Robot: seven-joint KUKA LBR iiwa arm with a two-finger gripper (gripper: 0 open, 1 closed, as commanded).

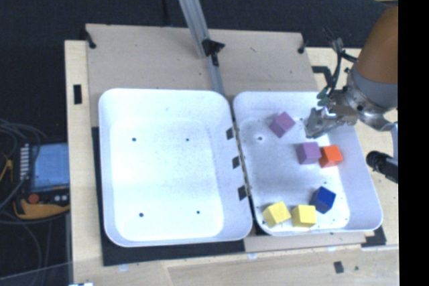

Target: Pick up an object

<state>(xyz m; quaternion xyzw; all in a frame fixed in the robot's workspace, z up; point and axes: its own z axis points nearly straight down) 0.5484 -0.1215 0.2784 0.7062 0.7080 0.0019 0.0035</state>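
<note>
Camera view: hand above right white bin, just beside purple cube; finger state can't tell, nothing visibly held.

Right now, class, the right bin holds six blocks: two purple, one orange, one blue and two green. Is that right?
Not quite. The two blocks at the right bin's near edge are yellow, not green. The camera view shows this; the count of six and the other colours hold.
</note>
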